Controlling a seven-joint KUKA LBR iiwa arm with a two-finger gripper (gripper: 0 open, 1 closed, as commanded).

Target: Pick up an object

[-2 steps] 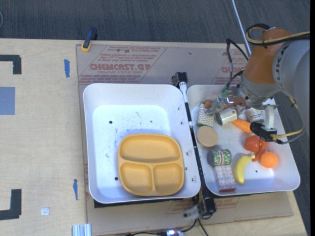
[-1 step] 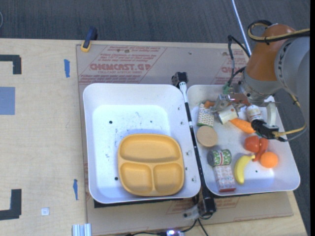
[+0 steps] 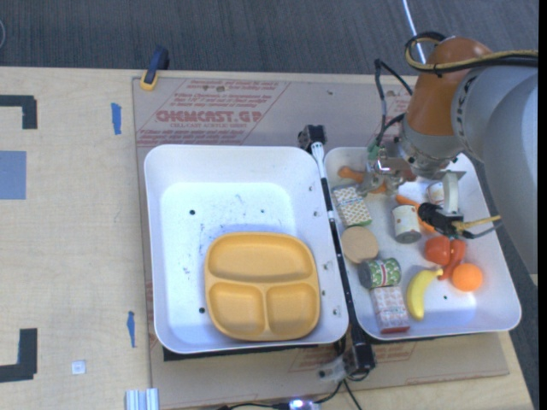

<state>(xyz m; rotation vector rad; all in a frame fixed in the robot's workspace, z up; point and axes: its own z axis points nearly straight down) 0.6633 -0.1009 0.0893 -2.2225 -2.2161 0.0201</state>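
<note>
Tool low over the far end of the right bin, beside a patterned packet; whether it is open or closed cannot be told. Reaching seems in hand; next, it must close on one item.

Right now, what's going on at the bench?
The arm is reaching into the right bin from the right, its gripper low over the far end, near a small carton. Nothing visibly held. The bin holds toy food: a banana, an orange, a can. A yellow tray sits in the left bin.
</note>
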